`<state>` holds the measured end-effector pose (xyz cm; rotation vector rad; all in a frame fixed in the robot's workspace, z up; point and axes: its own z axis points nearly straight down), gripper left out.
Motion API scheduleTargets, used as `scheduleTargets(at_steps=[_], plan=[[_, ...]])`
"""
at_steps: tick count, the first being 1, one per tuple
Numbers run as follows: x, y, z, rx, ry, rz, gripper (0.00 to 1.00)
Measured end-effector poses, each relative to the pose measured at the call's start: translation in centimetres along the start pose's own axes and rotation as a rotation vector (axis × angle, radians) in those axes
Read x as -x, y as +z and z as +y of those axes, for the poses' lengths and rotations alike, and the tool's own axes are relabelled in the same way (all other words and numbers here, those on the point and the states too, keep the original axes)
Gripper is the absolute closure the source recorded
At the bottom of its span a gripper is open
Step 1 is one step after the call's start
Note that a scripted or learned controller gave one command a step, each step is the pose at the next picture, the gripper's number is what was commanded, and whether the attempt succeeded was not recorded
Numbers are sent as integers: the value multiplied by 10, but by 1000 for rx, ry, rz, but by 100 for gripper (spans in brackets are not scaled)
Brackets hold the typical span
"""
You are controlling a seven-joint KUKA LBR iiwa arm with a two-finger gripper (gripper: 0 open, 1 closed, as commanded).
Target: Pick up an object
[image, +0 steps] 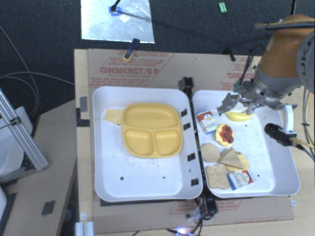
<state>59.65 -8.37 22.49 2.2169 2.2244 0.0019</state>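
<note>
Inside left bin, yellow tray

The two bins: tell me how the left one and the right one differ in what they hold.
The left bin holds one large yellow divided tray and a pale flat piece beside it; the right bin holds many small food items, among them a banana and a blue packet. The gripper is over the right bin, not the left bin. Both are shallow, white and rounded at the corners.

A robotics lab: left of the fingers, two white bins sit on a cardboard-covered bench, with loose cables and an aluminium frame farther left, dark carpet beyond.
</note>
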Motion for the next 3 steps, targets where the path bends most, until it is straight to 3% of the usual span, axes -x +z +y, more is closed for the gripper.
scheduleTargets(at_steps=[1, 2, 3], plan=[[51, 111, -5, -10, 6, -1, 0], [5, 138, -2, 5, -2, -2, 0], [6, 123, 1, 16, -1, -1, 100]])
